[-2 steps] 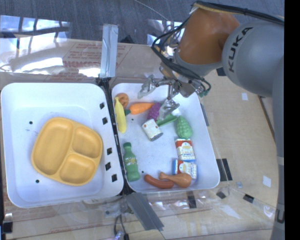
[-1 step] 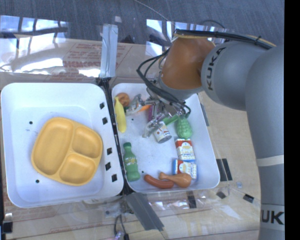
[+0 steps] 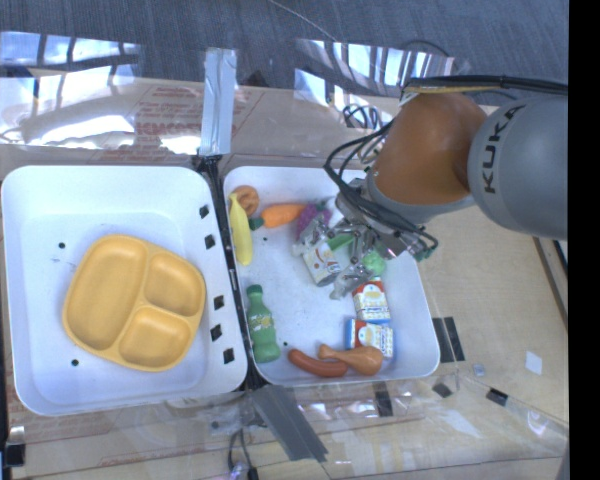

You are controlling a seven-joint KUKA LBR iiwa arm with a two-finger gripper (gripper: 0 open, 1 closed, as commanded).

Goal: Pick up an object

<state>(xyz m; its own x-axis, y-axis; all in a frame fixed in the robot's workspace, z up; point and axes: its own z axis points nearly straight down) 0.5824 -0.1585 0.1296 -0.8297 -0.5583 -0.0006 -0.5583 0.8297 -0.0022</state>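
Camera view: the gripper hangs low at centre-right of the frame over the right bin, amid toy food; whether it grips anything cannot be told. A yellow tray fills the left bin.

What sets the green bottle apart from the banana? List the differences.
The green bottle is green with a yellow label; the banana is plain yellow. The bottle lies near the right bin's lower left corner; the banana lies higher up that side. The bottle looks stubbier, the banana slimmer and slightly curved. Both lie flat along the bin's left wall.
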